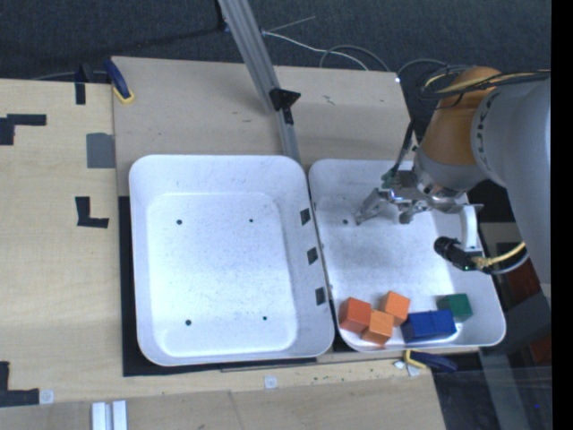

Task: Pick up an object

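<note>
tabletop [54,195] carries two bins | right bin [358,240] holds blocks along its near edge | gripper [365,211] hovers at far end, fingers spread, pinching nothing | blue block [428,326] and orange blocks [372,316] lie well apart, toward the near edge | green block [459,305] beside blue

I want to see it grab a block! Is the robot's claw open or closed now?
Gripper: open, holding nothing, above the right bin.

Grey arm [524,150] with an orange band [452,133], yellow-black cables and a metal claw [365,211].
</note>
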`<state>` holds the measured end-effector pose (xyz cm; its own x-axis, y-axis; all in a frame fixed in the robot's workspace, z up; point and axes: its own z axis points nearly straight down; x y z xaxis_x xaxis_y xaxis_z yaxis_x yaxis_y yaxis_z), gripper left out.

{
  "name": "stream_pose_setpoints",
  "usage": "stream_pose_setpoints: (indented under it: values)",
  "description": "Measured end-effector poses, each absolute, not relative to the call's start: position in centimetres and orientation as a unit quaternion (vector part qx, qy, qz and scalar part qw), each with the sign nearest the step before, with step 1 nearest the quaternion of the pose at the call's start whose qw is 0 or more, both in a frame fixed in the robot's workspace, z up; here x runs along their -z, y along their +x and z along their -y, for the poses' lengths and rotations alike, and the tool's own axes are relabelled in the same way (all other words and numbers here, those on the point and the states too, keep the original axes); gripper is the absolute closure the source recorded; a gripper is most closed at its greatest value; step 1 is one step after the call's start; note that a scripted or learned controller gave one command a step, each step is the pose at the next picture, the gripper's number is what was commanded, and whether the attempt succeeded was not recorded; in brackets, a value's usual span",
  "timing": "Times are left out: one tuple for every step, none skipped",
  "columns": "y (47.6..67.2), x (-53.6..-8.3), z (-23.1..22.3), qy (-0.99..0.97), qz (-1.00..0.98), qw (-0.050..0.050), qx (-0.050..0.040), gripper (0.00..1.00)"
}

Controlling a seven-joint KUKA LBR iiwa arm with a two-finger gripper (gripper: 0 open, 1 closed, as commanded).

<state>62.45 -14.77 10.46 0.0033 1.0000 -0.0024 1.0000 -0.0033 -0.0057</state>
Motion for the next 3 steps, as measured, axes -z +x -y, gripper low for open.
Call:
stream_pose_setpoints:
  values:
    - [63.0,-9.2,20.0,-0.707,0.707,0.0,-0.0003,0.0]
    - [63.0,-9.2,20.0,-0.707,0.707,0.0,-0.0002,0.0]
    - [65.5,-11.2,20.9,-0.706,0.708,-0.001,0.0006,0.0]
